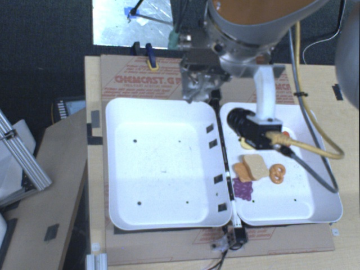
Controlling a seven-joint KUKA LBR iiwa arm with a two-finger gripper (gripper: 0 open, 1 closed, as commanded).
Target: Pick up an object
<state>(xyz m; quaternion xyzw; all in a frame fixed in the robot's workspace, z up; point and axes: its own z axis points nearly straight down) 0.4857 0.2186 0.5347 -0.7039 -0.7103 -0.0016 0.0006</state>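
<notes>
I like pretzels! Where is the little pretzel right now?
In the camera view, the pretzel lies in the right bin, just right of the slice of bread and across it from the purple grapes.

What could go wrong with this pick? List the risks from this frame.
1. The tan slice of toy bread, the orange wedge-shaped piece and the purple grape cluster lie crowded together, so a grab may catch two or nudge one away.
2. The small brown pretzel lies flat in the right white bin and could slip out.
3. The yellow cable trails over the bin and might drag items.
</notes>
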